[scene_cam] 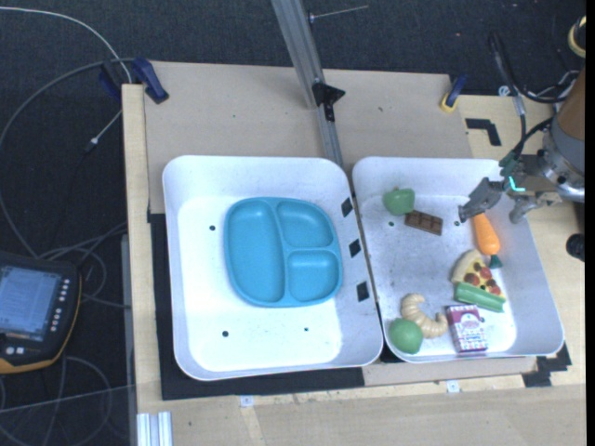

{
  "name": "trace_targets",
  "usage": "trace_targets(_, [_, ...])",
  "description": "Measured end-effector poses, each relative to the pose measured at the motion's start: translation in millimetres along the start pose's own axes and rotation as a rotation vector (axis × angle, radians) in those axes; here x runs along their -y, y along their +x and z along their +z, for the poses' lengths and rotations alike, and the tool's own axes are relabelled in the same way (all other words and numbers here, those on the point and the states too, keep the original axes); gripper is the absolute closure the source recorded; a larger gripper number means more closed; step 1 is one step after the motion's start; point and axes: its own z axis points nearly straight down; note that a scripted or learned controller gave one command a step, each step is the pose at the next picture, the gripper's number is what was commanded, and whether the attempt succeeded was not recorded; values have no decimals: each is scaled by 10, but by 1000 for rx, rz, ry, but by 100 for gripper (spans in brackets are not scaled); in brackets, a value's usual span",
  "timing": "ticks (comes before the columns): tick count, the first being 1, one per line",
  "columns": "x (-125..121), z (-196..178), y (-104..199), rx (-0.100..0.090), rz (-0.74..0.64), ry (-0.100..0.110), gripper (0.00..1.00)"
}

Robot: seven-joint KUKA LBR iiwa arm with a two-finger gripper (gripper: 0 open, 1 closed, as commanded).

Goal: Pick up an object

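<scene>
My gripper hangs over the far right part of the right bin, its two dark fingers spread open. An orange carrot lies just below and between the fingertips, not held. Further left in that bin are a green pepper and a brown chocolate bar. Toward the front lie a pizza slice, a green bean pod, a tan croissant, a green apple and a red box.
The left bin holds a blue divided plate. A metal pole rises behind the bins. Blue clamps and a yellow clamp grip the bench's back edge. Cables trail at the left.
</scene>
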Motion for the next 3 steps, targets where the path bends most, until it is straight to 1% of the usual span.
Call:
trace_targets(1, [30,431,-30,0,1,5,0])
trace_targets(2, [17,1031,54,-2,0,6,0])
trace_targets(3, [-8,1502,40,6,1,-7,0])
